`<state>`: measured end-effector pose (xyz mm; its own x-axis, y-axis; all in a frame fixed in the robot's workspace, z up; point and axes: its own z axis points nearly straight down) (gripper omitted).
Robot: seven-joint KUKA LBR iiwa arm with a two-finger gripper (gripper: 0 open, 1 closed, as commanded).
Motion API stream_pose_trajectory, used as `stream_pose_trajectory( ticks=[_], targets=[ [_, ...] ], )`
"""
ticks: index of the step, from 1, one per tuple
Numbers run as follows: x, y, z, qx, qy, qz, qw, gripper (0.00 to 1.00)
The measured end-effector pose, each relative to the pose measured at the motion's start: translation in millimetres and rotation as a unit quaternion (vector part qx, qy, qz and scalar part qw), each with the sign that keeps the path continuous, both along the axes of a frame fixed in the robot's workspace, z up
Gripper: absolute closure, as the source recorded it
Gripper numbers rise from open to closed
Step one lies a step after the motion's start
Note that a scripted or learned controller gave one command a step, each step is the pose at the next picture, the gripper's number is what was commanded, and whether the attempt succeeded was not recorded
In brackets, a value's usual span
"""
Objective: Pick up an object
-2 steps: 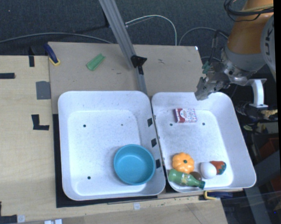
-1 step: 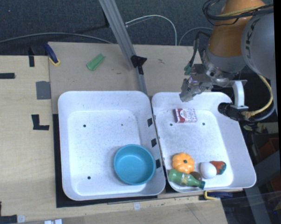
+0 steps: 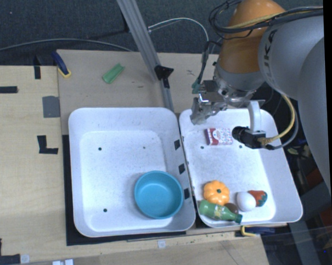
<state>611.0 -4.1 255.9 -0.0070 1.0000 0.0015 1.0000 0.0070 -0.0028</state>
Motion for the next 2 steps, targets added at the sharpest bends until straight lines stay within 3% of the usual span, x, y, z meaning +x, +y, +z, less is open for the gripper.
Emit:
stream_pose_trajectory(
  ticks=[2],
  targets=[
    [6,102,-31,-0.0007,0.0,0.0,1.0,1.0]
  ],
)
